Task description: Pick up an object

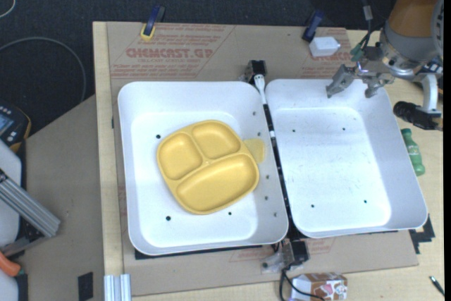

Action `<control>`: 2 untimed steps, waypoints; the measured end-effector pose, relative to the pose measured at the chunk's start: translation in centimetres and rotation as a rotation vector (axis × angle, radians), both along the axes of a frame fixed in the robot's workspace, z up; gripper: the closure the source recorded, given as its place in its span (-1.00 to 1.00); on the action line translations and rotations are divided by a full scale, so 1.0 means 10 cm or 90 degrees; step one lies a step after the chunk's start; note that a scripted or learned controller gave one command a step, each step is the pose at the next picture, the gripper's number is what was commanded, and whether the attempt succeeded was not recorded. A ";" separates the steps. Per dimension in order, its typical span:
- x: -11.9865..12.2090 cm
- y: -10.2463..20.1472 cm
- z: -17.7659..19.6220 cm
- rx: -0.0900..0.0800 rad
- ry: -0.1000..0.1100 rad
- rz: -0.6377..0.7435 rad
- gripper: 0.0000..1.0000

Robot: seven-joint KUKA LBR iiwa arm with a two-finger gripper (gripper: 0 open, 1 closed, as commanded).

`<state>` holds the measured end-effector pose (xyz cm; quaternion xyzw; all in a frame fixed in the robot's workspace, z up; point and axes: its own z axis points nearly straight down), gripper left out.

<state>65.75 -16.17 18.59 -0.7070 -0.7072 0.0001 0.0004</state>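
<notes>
Printed in red across the brown board [211,49] under the bins: "CHEMCAST GP", legible at about 11 o'clock of the scene, with smaller red lines above and below too fine to read, and a fainter mirrored repeat toward 1 o'clock. Two shallow white bins side by side: left bin [134,151] and right bin [402,201], touching along a dark seam at centre. One object in all: a yellow divided plate [206,166] with three compartments, two small ones toward 12 o'clock and one large one toward 6, lying flat and slightly rotated in the middle of the left bin, with a small yellow patch just beside its rim at 3 o'clock. Two blue clamps on the board's far edge, one [151,21] at 11 o'clock with a yellow tip, one [312,26] at 1 o'clock beside a small white block [324,46]. One gripper [356,83] at 2 o'clock, hanging over the far edge of the right bin, its two fingers spread apart, holding nothing. Well apart from the plate, with the seam between them. One green object [414,151] outside the right bin at 3 o'clock, its marking unreadable.
</notes>
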 end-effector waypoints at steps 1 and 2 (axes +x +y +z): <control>-0.51 0.49 0.91 0.000 -0.003 0.002 -1.00; -1.01 1.33 1.61 0.001 -0.005 0.005 -1.00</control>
